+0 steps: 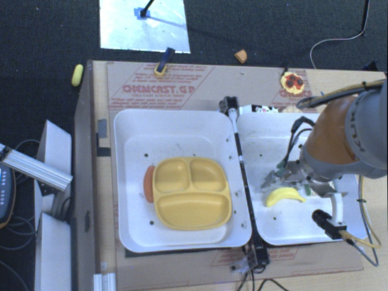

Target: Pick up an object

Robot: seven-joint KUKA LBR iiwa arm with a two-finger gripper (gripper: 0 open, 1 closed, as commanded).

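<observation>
A yellow banana (285, 196) lies on the floor of the right bin (267, 141), near its front. My gripper (279, 177) hangs right over the banana's upper edge, close to it or touching it, and the grey and orange arm comes in from the right. Nothing shows between the fingers. In the left bin (130, 138) a yellow divided plate (191, 193) rests flat, with an orange-red sausage (148, 183) lying against its left edge.
A central divider (239, 162) separates the two bins. Behind the right bin, on the cardboard, sits a small toy pizza (293, 82). A blue and yellow tool (162, 62) lies at the bench's back edge. A small orange piece (241, 56) and a yellow piece (77, 74) lie off the bench.
</observation>
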